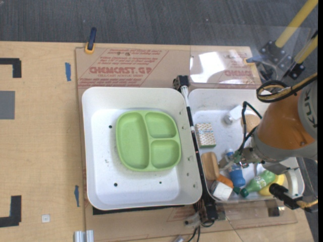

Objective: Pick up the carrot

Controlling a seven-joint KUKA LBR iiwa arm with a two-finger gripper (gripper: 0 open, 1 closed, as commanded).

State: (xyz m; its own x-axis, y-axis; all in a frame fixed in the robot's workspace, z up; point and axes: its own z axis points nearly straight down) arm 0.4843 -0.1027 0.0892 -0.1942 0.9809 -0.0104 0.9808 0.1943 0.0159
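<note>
Orange carrot (224, 179) lay unlifted in the right bin (212, 107) beside the lowered hand (241, 158), its grip unclear.

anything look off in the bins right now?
Nothing spilled or damaged. The green three-compartment plate sits slightly rotated in the left white bin; small items are heaped together in the right white bin's near corner.
</note>
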